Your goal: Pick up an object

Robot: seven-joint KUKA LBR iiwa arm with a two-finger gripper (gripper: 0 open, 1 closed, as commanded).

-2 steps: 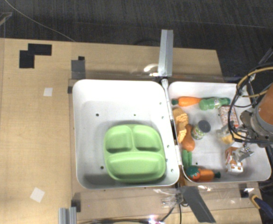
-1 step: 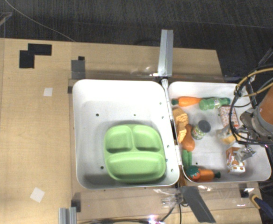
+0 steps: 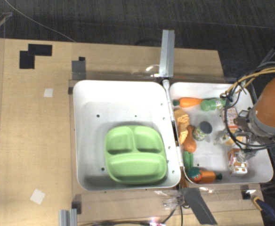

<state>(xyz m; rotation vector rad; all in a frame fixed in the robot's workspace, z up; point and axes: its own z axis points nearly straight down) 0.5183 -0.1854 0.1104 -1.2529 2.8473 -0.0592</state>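
Look to the right edge of the frame: the grey arm with its orange band [image 3: 272, 102] hangs over the right side of the right shallow white bin [image 3: 213, 87], wrapped in yellow and black cables. Its gripper [image 3: 241, 147] points down toward a small red-and-white printed carton [image 3: 238, 161] in the lower right corner of that bin — you cannot tell from this angle whether the fingers are spread or pressed together, and nothing is plainly seen between them.

The things to pick lie mostly along the left wall of the right bin. At the top you have an orange toy carrot [image 3: 190, 102] with a green bottle [image 3: 212, 104] just beside it to the right. Below them sit a tan pastry-like piece [image 3: 181, 118], an orange rounded piece [image 3: 189, 144] and, near the bottom edge, an orange-and-green toy vegetable [image 3: 204, 175]. A dark grey round disc [image 3: 205, 125] rests mid-bin.

In the left shallow white bin [image 3: 88, 102] a light green divided plastic tray [image 3: 135, 153] lies toward the lower middle. Both bins stand on the tan wooden table [image 3: 29, 140].
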